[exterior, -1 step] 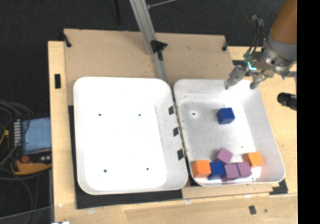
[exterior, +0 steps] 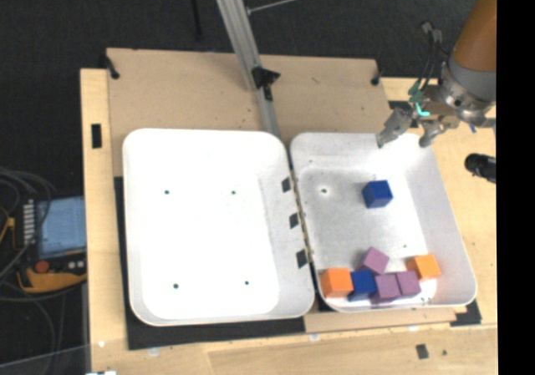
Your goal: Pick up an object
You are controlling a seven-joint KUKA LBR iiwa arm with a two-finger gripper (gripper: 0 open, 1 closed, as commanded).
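Your bench carries two bins; the right bin (exterior: 435,190) holds every block. Your gripper (exterior: 407,133) hangs spread and empty over its far rim, with the lone blue cube (exterior: 377,193) standing apart, easiest to take.

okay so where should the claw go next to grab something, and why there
Probably down and slightly left toward the lone blue block. The claw hangs open over the right bin's far edge, holding nothing, and that block sits apart from the crowded blocks.
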